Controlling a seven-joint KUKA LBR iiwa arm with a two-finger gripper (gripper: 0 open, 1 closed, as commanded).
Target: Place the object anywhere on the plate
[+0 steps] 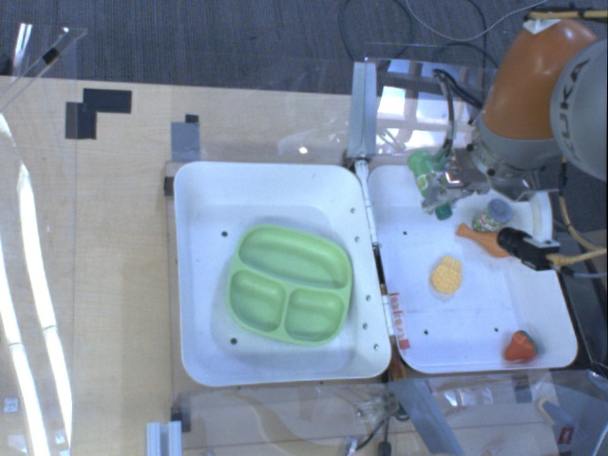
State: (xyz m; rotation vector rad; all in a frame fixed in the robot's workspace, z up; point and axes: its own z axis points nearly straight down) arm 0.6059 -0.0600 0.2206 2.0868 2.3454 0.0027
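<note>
- Wood bench [104, 283], 2 white bins; green plate [290, 283] in left bin [204, 350], nothing on it yet.
- Gripper [439, 190] low over right bin [475, 345] by green obj [421, 165] — prob. going for a pick; grip state can't tell.

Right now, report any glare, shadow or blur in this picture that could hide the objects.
Camera view: bright glare streaks the clear panel at left and the metal bracket above the right bin; the green plate casts a soft shadow in the left bin; the gripper looks slightly blurred around something green; the corn cob and strawberry are sharp.
</note>
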